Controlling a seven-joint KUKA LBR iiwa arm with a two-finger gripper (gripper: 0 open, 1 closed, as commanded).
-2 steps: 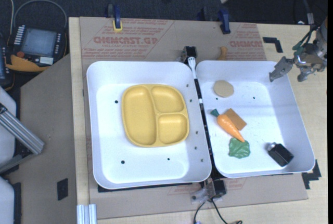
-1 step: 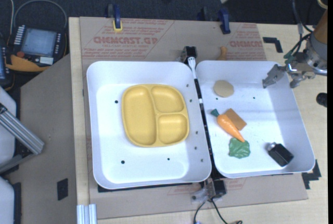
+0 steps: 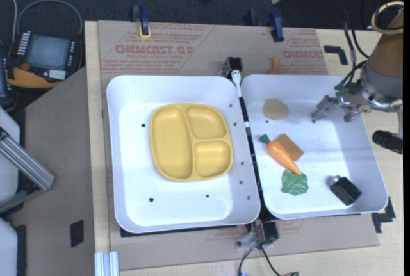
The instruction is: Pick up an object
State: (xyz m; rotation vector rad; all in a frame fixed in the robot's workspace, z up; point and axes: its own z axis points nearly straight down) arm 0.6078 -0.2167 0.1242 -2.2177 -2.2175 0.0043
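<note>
In the right bin (image 3: 359,204) lie a beige round disc (image 3: 276,109), an orange carrot (image 3: 282,156) resting against a tan block (image 3: 291,146), a green leafy piece (image 3: 295,183) and a small black block (image 3: 345,190). My gripper (image 3: 337,107) hangs over the bin's upper right part, to the right of the disc and apart from it. Its fingers are spread open and nothing sits between them.
The left bin (image 3: 128,140) holds a yellow three-compartment plate (image 3: 191,141). Cardboard (image 3: 192,44) lies under both bins, with blue clamps at its far edge. A pendant with a screen (image 3: 45,54) sits off the bench at the left.
</note>
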